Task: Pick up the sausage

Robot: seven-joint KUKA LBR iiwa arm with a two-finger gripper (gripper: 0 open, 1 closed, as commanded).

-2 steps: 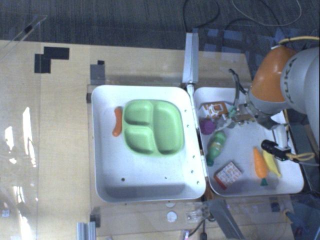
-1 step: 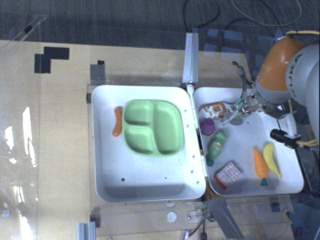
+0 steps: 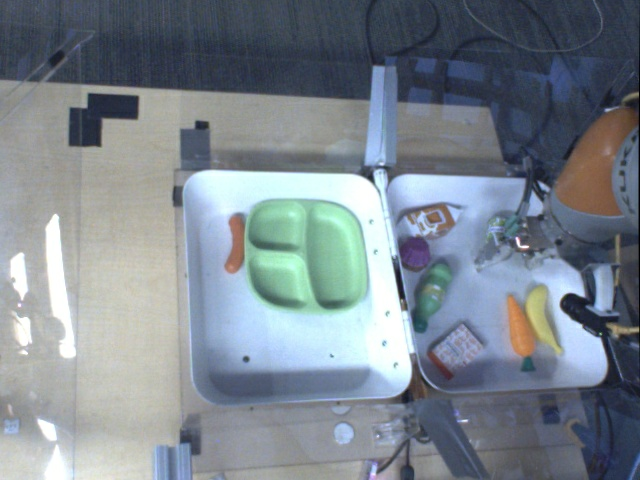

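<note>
Sausage: laid in left bin, just beside green tray.
Gripper: seen over right bin; opening cannot be told.
Nearby: carrot, banana.

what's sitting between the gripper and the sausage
In the camera view, a green divided plastic tray and purple round toy lie between gripper and orange sausage.

Bright, even overhead light; the left bin shows a soft grey shadow along its 6 o'clock wall. Pale glare streaks lie on the bench toward 9 o'clock. Overall focus is slightly soft, with small items grainy
</note>
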